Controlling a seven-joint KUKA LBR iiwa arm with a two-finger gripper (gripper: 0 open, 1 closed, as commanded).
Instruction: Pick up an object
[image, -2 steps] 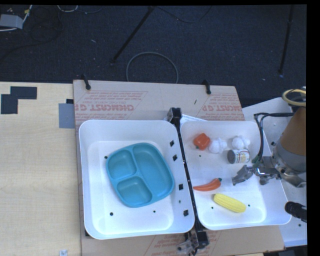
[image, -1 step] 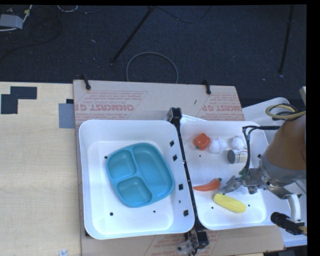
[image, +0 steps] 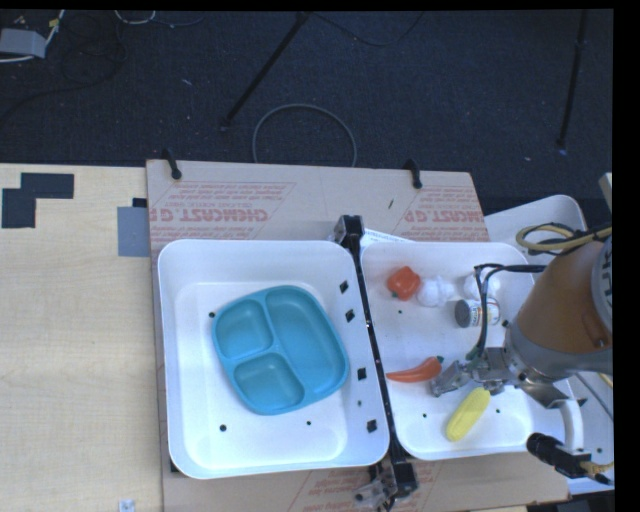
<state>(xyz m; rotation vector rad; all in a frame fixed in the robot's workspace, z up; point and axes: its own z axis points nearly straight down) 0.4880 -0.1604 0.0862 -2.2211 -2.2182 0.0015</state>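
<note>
— Yellow corn (image: 468, 414) lies in the right bin (image: 420, 440), just below the claw (image: 462, 376). Spread or pinching?
— Can't tell. Centre over the corn before descending.

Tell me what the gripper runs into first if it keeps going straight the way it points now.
Probably the thin orange carrot-shaped toy: the gripper points toward the view's left, its tip just beside that toy. Beyond it stands the black divider between the bins. Depth is unclear.
</note>
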